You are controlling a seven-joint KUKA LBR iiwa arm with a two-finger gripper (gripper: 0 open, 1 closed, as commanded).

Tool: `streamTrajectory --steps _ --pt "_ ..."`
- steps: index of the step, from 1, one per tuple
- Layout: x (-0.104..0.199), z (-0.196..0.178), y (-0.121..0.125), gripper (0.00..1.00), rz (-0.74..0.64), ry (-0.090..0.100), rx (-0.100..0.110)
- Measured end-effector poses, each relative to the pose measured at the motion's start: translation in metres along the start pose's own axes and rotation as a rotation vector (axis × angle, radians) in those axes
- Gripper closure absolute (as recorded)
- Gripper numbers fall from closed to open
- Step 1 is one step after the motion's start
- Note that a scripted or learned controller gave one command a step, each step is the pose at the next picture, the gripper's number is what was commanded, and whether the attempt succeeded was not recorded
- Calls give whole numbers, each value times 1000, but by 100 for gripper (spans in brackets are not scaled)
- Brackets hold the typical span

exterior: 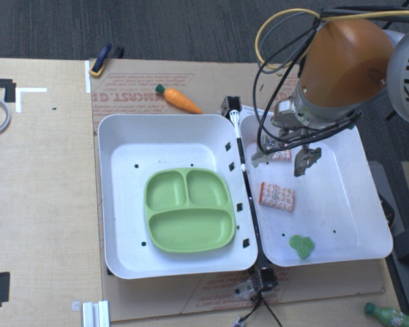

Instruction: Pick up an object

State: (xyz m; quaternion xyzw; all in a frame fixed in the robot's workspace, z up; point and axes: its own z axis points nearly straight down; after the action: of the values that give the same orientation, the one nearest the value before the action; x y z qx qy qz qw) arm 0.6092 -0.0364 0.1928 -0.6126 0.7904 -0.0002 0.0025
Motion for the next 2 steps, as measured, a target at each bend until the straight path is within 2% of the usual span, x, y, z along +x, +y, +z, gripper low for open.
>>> streamTrajectory --steps 1,2 --pt "49 69 -54 0 -130 0 0" --pt "-29 0 -45 0 -358 -1 0"
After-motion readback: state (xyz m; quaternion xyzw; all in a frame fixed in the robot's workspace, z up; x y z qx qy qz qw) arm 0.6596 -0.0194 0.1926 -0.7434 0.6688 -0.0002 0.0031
